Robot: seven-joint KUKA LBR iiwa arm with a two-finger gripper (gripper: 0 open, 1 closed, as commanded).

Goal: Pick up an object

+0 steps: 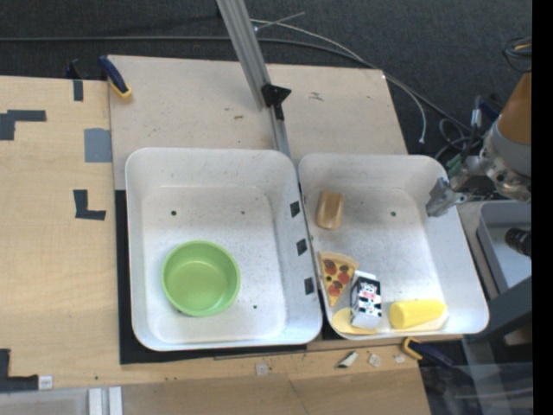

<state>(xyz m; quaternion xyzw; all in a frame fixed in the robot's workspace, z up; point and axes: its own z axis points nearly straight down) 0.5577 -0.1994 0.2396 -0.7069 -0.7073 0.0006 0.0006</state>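
Observation:
In the right bin (397, 173) lie a tan bread piece (329, 208), a pizza slice (337, 274), a small white carton with black spots (367, 299) and a yellow block (417, 313). A green bowl (201, 277) sits in the left bin (207, 167). My gripper (439, 199) hangs at the right bin's right rim, well right of the bread and above the yellow block in the view. Nothing shows between its fingers.
A slanted metal pole (251, 54) crosses the back of the bench and ends at a black clamp (275, 95) by the bins' shared wall. Cables (406, 93) run behind the right bin. A yellow-blue clamp (115, 76) lies at the back left.

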